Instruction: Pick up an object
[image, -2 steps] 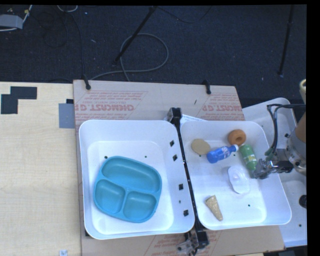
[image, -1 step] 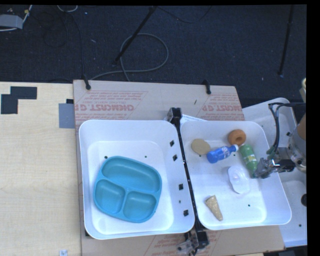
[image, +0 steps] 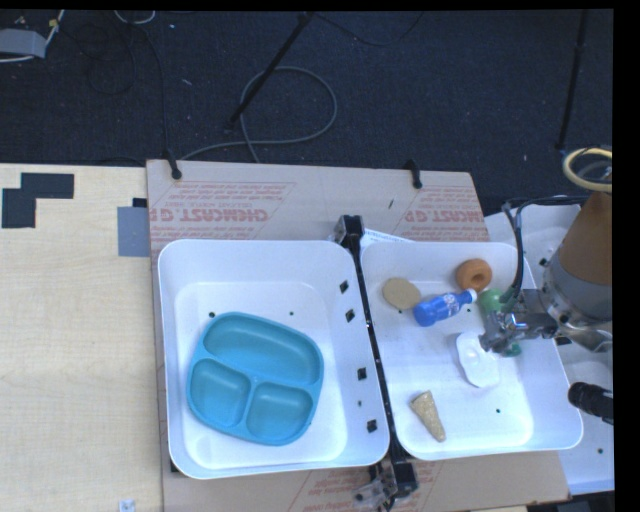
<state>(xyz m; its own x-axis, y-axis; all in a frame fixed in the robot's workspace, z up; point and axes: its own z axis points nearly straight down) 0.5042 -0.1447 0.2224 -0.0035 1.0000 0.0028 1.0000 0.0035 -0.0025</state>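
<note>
A: Which way does the blue bottle (image: 441, 307) lie in the camera view?

B: On its side in the right bin (image: 540, 425), long axis running left to right and tilted a little upward to the right, white cap toward the gripper (image: 503, 335).

A: What is around it?

B: A tan flat round piece (image: 401, 293) just to its left, an orange ring (image: 474, 274) above its cap end, a white flat object (image: 477, 361) below and right of it, and a tan cone (image: 429, 415) nearer the front with its narrow end toward the front right. Something green (image: 492, 300) sits by the gripper.

A: Is the gripper holding anything?

B: It hangs over the right side of that bin, just above the white object; whether it is spread or pinched, I cannot tell.

A: And the surroundings?

B: The left bin (image: 185, 265) holds a blue three-compartment tray (image: 256, 377). Both bins rest on a printed cardboard sheet (image: 230, 205) on a pale wood bench (image: 70, 350), with dark carpet (image: 420, 90) and loose cables (image: 290, 105) behind.
</note>
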